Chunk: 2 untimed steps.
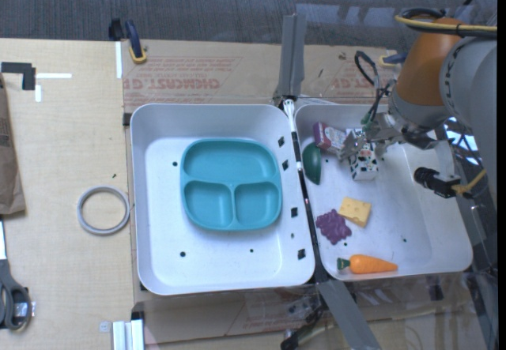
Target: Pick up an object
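Note:
My gripper (357, 143) hangs low over the back of the right bin (443, 250), with the arm coming in from the right. Directly beneath or against it is a small white object with dark spots (364, 164); contact is unclear. A purple packet (322, 135) lies just to the gripper's left, and a dark green item (312, 163) rests by the bin's left wall. Toward the front lie a yellow cheese wedge (355, 211), a purple grape bunch (333, 226) and an orange carrot (371, 265).
The left bin (154, 254) holds a teal divided plate (232, 184). On the wooden bench to the left are a grey tape ring (103, 209), scissors (12, 305) and a brown bag (8, 159). A black cable connector (431, 180) overhangs the right bin.

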{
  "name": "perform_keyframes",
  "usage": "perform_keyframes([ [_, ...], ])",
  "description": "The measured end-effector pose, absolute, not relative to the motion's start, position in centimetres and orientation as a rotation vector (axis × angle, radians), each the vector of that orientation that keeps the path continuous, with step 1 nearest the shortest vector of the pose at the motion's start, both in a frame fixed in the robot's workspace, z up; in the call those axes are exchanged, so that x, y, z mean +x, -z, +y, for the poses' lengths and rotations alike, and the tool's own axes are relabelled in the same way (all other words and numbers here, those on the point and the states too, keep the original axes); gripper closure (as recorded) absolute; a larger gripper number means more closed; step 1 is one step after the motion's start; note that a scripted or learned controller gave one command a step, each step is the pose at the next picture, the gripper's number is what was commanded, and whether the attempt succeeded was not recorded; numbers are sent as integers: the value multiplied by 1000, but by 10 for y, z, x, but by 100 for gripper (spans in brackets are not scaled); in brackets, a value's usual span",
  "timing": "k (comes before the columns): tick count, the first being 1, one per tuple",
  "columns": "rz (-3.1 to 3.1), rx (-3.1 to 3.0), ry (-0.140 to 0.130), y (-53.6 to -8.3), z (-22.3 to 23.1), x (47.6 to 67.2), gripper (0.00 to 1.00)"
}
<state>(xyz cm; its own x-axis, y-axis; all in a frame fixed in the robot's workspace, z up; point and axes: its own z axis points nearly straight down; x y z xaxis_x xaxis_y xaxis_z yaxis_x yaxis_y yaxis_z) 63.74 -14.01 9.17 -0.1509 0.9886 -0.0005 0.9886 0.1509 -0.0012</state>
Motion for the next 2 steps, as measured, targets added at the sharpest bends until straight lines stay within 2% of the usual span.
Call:
perform_keyframes([
  [1,-2384,-2047,-3,-102,-141,638,100],
  [2,-2157,-2287,-1,-165,-221,640,100],
])
